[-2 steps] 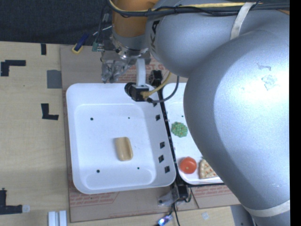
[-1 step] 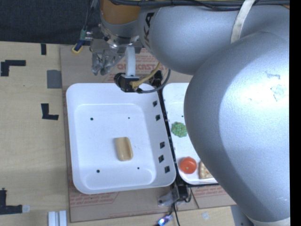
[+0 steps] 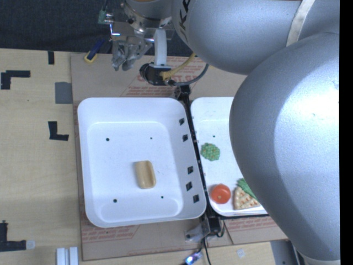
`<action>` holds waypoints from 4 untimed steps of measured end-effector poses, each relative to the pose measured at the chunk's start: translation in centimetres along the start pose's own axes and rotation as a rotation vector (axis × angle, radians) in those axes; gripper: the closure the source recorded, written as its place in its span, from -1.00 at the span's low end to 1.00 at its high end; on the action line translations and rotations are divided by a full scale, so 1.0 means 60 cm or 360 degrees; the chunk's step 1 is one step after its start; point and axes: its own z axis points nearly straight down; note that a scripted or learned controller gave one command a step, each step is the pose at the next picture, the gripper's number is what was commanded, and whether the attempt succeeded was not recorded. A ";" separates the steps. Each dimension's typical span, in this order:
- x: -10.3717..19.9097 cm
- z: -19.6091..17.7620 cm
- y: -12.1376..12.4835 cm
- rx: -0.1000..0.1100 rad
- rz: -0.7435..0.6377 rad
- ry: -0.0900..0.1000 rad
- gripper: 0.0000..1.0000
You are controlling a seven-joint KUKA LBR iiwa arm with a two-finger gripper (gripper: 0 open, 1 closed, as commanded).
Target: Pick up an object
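So the claw (image 3: 126, 57) is hanging up around 11 o'clock, past the far edge of the left bin (image 3: 94, 115) and over the worktop (image 3: 33, 148); its fingers look pulled in close with nothing between them. The little tan bread-roll thing (image 3: 145, 174) sits near the middle of the left bin, well apart from the claw. Over in the right bin (image 3: 212, 115) at about 4 o'clock there's a green broccoli-looking piece (image 3: 210, 152), a red tomato (image 3: 220, 194) and a waffle-patterned wedge (image 3: 244, 199) just beside it.

Open floor surrounds the bread roll (image 3: 145, 174) in the left bin (image 3: 94, 120); arm (image 3: 287, 120) overhangs the right bin (image 3: 212, 115).
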 end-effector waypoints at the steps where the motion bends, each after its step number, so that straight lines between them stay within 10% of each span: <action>1: -0.151 0.097 -0.002 0.0017 0.0018 -0.0012 1.00; 2: -0.035 0.071 -0.002 0.0006 -0.0005 0.0000 1.00; 3: -0.146 0.157 -0.013 0.0016 0.0012 -0.0009 1.00; 4: -0.076 0.216 -0.003 0.0014 0.0000 -0.0005 1.00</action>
